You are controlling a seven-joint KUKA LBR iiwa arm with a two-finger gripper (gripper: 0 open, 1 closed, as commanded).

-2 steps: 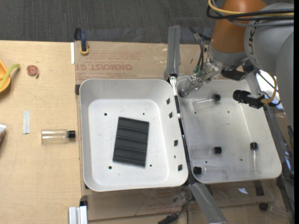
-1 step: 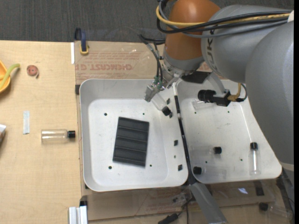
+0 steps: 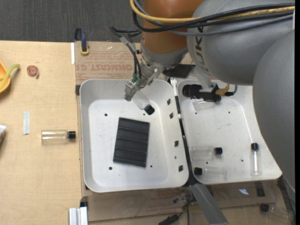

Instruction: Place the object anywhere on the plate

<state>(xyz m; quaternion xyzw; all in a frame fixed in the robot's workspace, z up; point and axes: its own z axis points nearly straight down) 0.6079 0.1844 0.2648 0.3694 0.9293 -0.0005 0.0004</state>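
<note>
Arm [image 3: 234, 36] bulk, grey with an orange band, takes up the upper right of the view and slants down toward the left bin. Two white bins sit side by side: the left bin [image 3: 93, 139] and the right bin [image 3: 269, 165], their inner walls touching along the middle. A cardboard sheet [image 3: 105, 64] with red lettering lies behind the left bin.

Within the left bin, a black ridged plate [image 3: 132, 141] lies flat on the floor, a little tilted, toward the near half. The gripper [image 3: 131, 92] hangs over the far part of this bin, above and beyond the plate. A clear bottle with a black cap [image 3: 143, 104] slants down from the gripper's tip, cap end lowest and pointing at the plate's far edge without reaching it. The bottle's upper end meets the gripper, yet whether it is clamped there, and how wide the gripper stands, cannot be told from this angle.

The right bin holds more clear bottles: one near the middle [image 3: 206, 152], one at the near left corner [image 3: 211, 172] and one upright-looking by the right wall [image 3: 254, 159].

On the wooden bench to the left lies another capped bottle [image 3: 55, 135], well apart from the bins. Farther left are an orange dish edge [image 3: 3, 76], a small white strip [image 3: 26, 123] and a small red disc [image 3: 32, 70].
</note>
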